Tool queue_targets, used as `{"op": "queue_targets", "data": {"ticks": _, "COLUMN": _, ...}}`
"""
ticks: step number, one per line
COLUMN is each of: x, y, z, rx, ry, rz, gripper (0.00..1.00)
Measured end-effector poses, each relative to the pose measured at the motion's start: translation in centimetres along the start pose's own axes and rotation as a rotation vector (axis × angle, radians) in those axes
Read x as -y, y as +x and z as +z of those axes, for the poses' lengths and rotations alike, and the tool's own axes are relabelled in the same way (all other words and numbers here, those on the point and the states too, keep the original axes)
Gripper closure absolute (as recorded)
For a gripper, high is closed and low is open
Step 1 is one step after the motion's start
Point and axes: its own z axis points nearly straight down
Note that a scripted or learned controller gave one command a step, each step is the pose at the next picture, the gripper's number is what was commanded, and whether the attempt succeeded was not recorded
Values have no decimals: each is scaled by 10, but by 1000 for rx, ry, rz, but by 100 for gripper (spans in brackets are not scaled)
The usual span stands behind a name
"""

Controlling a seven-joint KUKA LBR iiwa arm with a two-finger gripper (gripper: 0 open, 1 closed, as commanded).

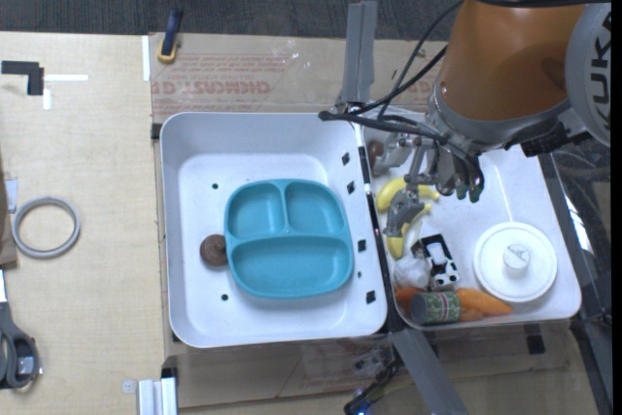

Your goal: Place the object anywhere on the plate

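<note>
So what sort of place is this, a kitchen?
More likely a robot test bench or lab. A grey and orange arm reaches over two white bins, one holding a teal plate, the other toy food such as a banana.

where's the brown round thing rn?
In the left bin, the brown round object lies on the floor against the left edge of the blue divided plate, not on it.
</note>
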Motion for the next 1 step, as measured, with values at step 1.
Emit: {"op": "queue_targets", "data": {"ticks": 1, "x": 59, "y": -24, "z": -109, "rx": 2, "ry": 1, "rz": 62, "gripper": 0}}
